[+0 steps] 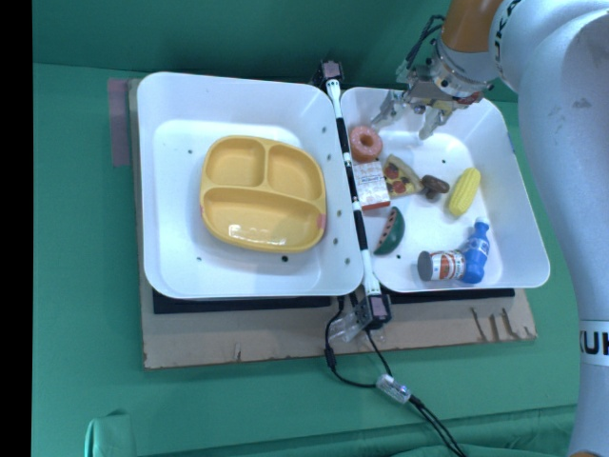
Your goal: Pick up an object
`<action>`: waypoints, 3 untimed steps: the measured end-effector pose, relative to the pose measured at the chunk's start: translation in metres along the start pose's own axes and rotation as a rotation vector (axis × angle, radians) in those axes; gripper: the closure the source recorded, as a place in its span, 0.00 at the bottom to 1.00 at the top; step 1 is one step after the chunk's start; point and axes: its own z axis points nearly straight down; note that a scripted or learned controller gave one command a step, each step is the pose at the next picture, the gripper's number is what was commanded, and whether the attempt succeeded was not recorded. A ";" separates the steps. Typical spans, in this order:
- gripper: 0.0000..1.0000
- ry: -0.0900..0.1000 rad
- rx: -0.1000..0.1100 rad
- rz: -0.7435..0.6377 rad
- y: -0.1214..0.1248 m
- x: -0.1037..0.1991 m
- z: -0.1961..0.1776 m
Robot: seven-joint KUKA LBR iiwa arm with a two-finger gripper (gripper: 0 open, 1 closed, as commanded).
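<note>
My gripper (407,122) hangs open over the far part of the right bin (514,165), its fingers (385,113) spread with nothing between them. Just below and left of it lies a pink donut (365,143). Further down sit a red carton (371,185), a pizza slice (401,175), a brown mushroom (435,187) and a yellow corn cob (464,190). Near the bin's front are a watermelon slice (388,231), a small can (439,266) and a blue bottle (475,249).
The left bin (171,246) holds a yellow divided plate (264,194). A black-and-white rod (347,174) runs along the seam between the bins. Cables (381,374) trail off the bench's front edge. The grey arm (561,112) comes in from the right.
</note>
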 end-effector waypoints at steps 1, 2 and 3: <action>0.00 -0.002 0.001 0.002 0.000 0.001 0.001; 0.00 -0.001 0.001 0.001 -0.001 0.001 0.002; 0.00 -0.002 0.002 0.002 -0.001 0.001 0.002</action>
